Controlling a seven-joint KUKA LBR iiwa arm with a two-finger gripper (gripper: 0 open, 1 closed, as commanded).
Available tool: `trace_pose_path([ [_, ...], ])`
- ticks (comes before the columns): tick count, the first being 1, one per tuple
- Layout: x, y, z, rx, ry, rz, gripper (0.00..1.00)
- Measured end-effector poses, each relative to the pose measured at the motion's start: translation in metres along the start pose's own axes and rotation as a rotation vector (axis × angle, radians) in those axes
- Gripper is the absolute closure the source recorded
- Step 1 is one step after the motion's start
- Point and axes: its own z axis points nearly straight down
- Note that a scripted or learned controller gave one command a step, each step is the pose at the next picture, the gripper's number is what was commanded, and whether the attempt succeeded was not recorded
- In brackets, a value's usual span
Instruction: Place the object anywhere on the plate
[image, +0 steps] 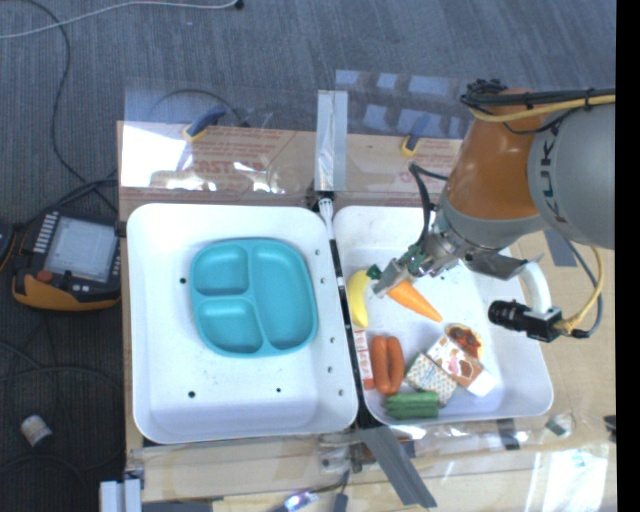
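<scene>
A blue plate (250, 295) with three compartments lies in the left white bin (160, 380). My gripper (392, 279) hangs low over the right bin (520, 390), directly at the thick end of an orange carrot (416, 300) with a green top (374, 271). The carrot lies slanted, its tip pointing toward the lower right. Whether the carrot is held or just lying under the gripper cannot be made out from this angle.
The right bin also holds a yellow fruit (357, 298) against its left wall, two red sausages (387, 362), a green cucumber (411, 405) and small printed food packs (452, 362). A black cylinder (515, 316) sticks out from the arm over the bin's right side.
</scene>
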Motion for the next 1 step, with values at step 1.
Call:
trace_pose_path([
  [1, 0.0876, 0.0310, 0.0057, -0.001, 0.000, -0.149, 1.00],
])
